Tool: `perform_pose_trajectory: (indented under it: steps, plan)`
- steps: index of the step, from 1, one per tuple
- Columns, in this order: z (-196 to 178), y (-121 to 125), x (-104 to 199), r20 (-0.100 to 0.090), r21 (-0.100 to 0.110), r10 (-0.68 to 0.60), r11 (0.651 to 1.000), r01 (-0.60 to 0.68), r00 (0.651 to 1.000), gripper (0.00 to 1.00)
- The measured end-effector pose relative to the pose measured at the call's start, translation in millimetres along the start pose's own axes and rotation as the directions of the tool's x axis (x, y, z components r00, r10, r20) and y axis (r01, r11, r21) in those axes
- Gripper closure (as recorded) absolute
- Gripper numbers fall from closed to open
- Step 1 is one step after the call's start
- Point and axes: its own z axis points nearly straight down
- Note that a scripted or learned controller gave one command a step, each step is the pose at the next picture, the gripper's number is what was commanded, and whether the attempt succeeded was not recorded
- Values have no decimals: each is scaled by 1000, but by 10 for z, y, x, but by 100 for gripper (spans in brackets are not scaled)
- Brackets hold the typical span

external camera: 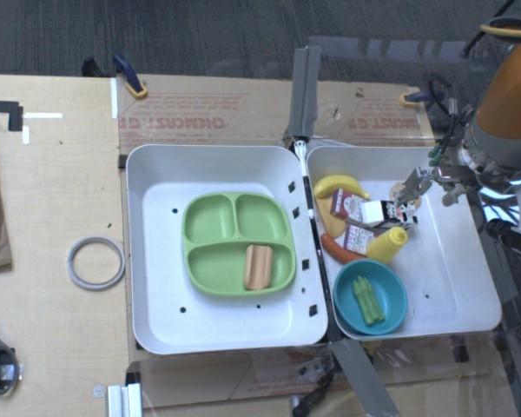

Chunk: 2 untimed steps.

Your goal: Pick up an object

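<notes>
My gripper [406,201] hangs low over the right bin [451,259], near its middle, at the end of the arm that comes in from the right. Just to its left lies a cluster of objects: a yellow banana [337,185], a brown and white packet [354,208], a yellow squeeze bottle [387,244] and an orange sausage-like piece [339,248]. The gripper's tip is right beside the packet and above the bottle. I see nothing clearly held in it.
A blue bowl [371,297] with green beans sits at the right bin's front left. The left bin [156,259] holds a green divided plate [239,241] with a hot dog [258,267]. A ring [95,261] lies on the bench at the left.
</notes>
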Motion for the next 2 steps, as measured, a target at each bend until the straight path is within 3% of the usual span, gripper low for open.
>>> perform_pose_trajectory:
  steps: [1, 2]
  plan:
    - [841, 182, -7, 9, -24, -186, 982, 186, 983, 0]
    - [894, 168, -2, 18, -32, -244, 969, 245, 970, 0]
